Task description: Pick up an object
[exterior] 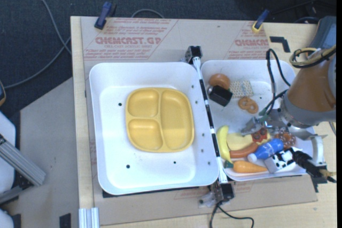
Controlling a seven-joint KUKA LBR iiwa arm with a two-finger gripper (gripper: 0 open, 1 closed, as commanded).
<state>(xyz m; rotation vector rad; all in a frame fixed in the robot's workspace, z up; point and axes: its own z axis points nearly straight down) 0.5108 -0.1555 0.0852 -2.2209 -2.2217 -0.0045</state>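
The bench (160, 40) is a brown board printed with red lettering, and it bears two shallow white bins side by side. The left white bin (107, 115) holds one yellow plastic plate (160, 118) with three compartments, lying flat near the bin's centre. The right white bin (278, 69) holds the loose objects. Along its far side lie a brown rounded object (219, 81), a black block (219, 95) touching that object's near edge, a grey speckled pad (243, 88) and a small brown pretzel-shaped ring (248, 104). Along its near side lie a yellow banana (223, 142) against the left wall, a pale yellow wedge (238, 141) just beside the banana, an orange carrot (248, 167) at the near rim, a blue cylindrical object (270, 148) and a black-and-white patterned object (283, 158). The grey arm with its orange band (312, 91) reaches in from the right, and the gripper (260, 128) is low inside the right bin, directly above the cluster of near-side objects. Whether the gripper is open, closed or gripping anything cannot be determined, because the tool and the objects overlap there.
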